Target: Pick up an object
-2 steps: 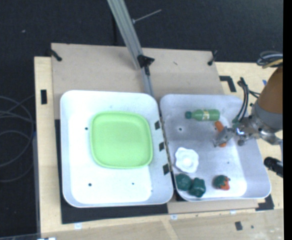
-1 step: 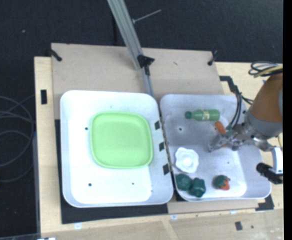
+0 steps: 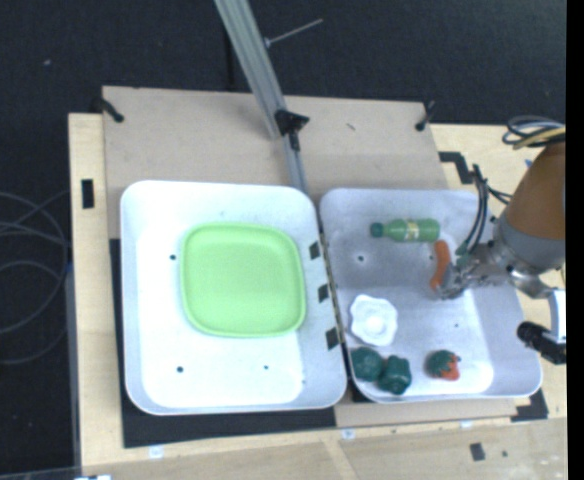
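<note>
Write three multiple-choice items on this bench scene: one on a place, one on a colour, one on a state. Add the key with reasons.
1. Where does the green plate lie?
A. left bin
B. right bin
C. bare bench

2. What colour is the object beside the gripper?
A. blue
B. orange
C. black

3. How does the green bottle rest?
A. upright
B. on its side
C. on the plate

Key: 1 A, the plate sits in the left bin. 2 B, the orange object lies by the gripper in the right bin. 3 B, the bottle lies flat on the bin floor.

no readable text, labels or numbers
</note>
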`<state>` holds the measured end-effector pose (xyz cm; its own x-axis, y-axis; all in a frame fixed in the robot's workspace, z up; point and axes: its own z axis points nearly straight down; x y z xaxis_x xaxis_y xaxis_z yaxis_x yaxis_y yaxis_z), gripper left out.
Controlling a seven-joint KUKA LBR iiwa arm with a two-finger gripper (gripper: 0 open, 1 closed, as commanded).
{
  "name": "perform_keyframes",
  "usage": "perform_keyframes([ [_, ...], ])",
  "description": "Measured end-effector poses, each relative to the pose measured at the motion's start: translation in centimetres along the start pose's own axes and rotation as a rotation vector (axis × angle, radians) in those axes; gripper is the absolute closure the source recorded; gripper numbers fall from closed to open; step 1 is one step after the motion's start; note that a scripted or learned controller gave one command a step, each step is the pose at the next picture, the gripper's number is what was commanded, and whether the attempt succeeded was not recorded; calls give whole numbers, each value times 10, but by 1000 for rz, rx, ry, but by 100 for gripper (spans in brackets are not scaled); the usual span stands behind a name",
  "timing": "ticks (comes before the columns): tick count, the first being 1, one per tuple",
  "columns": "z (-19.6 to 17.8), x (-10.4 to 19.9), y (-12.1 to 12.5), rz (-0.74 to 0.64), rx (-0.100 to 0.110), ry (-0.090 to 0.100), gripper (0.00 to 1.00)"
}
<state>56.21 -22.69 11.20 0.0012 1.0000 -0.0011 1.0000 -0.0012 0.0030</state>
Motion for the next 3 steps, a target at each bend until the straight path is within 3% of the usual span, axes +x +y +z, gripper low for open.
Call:
perform_keyframes([
  [2,-100,9,4,-2,-3,0,100],
  [3,-130,8,4,-1,0,0,100],
])
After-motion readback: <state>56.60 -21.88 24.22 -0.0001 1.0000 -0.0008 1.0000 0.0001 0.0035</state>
